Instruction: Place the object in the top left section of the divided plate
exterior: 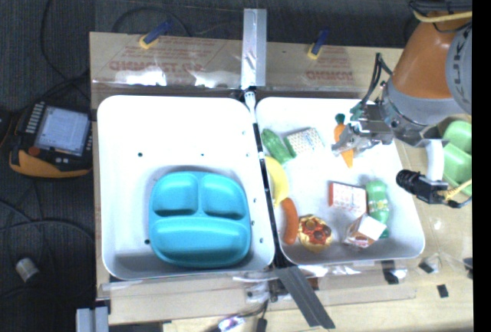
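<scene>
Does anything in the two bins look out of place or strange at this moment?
Nothing looks spilled or broken. The blue divided plate lies flat in the left bin. In the right bin, the banana leans on the wall between the bins.

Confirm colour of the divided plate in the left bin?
Light blue, all over. The divided plate shows plainly in the camera view, lying in the left bin.

The bench (pixel 115 47) is carrying two shallow white bins side by side; the left bin (pixel 123 139) and right bin (pixel 406 231) are touching along the middle.
</scene>
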Robot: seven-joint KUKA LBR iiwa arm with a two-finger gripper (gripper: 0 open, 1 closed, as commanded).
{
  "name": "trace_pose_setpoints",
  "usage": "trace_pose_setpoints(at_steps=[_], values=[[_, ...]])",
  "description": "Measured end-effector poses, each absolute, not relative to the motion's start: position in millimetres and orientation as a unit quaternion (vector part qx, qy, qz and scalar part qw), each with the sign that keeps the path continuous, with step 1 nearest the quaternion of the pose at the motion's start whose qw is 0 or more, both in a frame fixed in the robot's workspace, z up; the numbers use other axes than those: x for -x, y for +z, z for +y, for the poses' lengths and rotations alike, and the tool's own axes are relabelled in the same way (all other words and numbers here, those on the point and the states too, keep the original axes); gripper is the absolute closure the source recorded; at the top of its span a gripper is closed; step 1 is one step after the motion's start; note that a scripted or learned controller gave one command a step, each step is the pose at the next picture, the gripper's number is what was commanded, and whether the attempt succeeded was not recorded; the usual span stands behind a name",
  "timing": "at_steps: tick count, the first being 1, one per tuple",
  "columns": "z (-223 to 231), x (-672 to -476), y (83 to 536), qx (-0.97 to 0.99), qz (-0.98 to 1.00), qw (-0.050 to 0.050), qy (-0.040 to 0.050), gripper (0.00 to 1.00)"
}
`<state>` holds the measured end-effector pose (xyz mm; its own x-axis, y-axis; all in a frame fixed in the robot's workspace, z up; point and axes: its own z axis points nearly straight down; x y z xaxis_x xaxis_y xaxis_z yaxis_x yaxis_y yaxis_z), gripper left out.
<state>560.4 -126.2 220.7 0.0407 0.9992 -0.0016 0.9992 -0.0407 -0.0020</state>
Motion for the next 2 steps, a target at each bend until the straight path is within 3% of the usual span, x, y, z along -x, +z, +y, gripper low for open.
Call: trace_pose_setpoints(at_steps=[1, 2], values=[[-47.6, -597.1, 182.1, 0.729, -0.685, 0.001, 0.002, 1.0], [30.0, -645.0, 181.4, 0.731, -0.683, 0.002, 0.0038, 1.0]])
